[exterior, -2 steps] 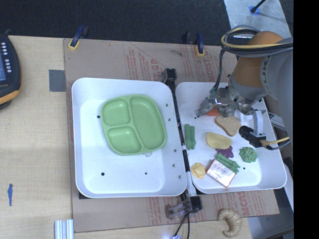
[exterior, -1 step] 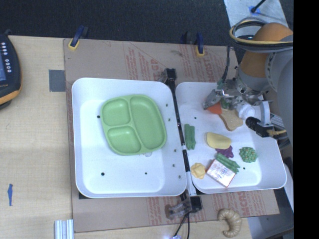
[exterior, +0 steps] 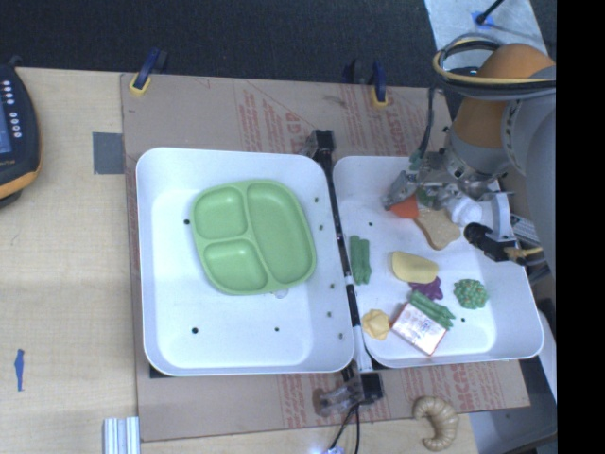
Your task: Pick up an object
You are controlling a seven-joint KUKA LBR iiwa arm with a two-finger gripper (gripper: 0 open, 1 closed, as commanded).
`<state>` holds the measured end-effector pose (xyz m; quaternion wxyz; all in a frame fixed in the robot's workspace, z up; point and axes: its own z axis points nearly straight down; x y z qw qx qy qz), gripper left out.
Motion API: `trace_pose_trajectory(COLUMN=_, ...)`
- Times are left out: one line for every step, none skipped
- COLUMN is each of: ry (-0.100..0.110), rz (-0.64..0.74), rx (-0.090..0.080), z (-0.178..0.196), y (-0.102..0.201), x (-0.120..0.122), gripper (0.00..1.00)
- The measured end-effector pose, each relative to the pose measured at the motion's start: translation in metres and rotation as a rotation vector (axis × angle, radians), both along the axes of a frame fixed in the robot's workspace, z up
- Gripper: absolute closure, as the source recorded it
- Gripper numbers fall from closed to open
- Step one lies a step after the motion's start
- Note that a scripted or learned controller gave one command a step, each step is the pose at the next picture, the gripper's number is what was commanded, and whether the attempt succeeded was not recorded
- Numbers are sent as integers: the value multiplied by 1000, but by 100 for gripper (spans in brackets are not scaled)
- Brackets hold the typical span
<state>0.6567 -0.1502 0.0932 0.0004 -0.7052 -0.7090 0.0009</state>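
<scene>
At the near edge of the bench (exterior: pixel 66 282), outside the bins, a tan croissant (exterior: pixel 438 420) lies on the brown cardboard sheet (exterior: pixel 236 424), and a small blue mark (exterior: pixel 19 368) sits on the light wood at the near left.

The right bin (exterior: pixel 515 334) carries the small things. Near its front edge lie a pink and white packet (exterior: pixel 418 329) and a yellow piece (exterior: pixel 376 323), with a green bean pod (exterior: pixel 432 307) touching the packet. A broccoli piece (exterior: pixel 471 293) rests by the right wall, a yellow lemon-like piece (exterior: pixel 414 267) in the middle, and a green stick (exterior: pixel 360 258) along the left wall. Farther back lie a tan bread slice (exterior: pixel 439 226) and an orange-red piece (exterior: pixel 406 209).

The left bin (exterior: pixel 161 329) holds a green divided plate (exterior: pixel 253 235), nearer its far edge.

The gripper (exterior: pixel 412 189) hangs over the far part of the right bin, just above the orange-red piece; whether it is open or clenched I cannot tell.

Beyond, blue clamps (exterior: pixel 379 81) and a yellow clamp (exterior: pixel 146 70) grip the cardboard's far edge, a black and orange pendant (exterior: pixel 14 130) lies at the left edge, and the floor (exterior: pixel 236 17) behind is dark.
</scene>
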Motion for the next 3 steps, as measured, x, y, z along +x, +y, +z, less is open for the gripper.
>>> trace_pose_trajectory(ry=1, rz=0, rx=0, z=0, y=8, x=0, gripper=0)
trace_pose_trajectory(ry=-3, rz=-3, rx=2, z=1, y=-21, x=1, gripper=0)
trace_pose_trajectory(ry=0, rz=0, rx=0, z=0, y=-4, x=0, gripper=0)
